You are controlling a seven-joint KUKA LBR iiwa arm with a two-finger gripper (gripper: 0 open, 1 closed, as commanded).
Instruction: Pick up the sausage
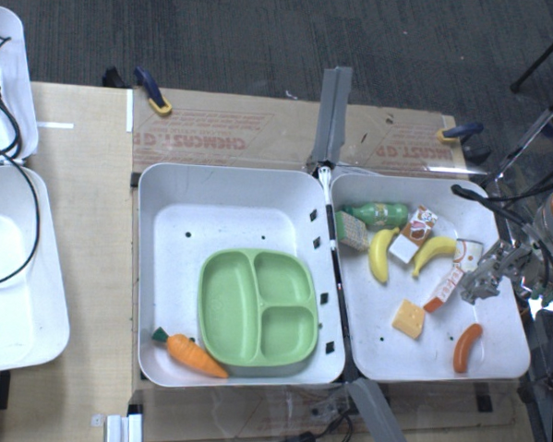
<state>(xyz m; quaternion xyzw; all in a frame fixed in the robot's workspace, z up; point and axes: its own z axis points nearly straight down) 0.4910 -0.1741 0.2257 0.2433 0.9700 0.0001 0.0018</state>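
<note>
Orange sausage [467, 348] lies alone near the right bin's [504, 370] front edge
Gripper [484, 284] hovers above; finger state unclear; two bananas [379, 254], one cheese wedge [408, 318]

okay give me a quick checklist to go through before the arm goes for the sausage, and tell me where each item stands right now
1. Sausage in plain sight, lying in the right bin near its front right corner: ok.
2. Nothing on top of the sausage or touching it; the cheese wedge lies apart to its left: ok.
3. Claw holds nothing: cannot tell, it is too cluttered to read.
4. Claw lined up over the sausage: not ok, it sits further back in the bin, beside the small carton.
5. Path from claw to sausage free of objects: ok, bare bin floor between them.
</note>
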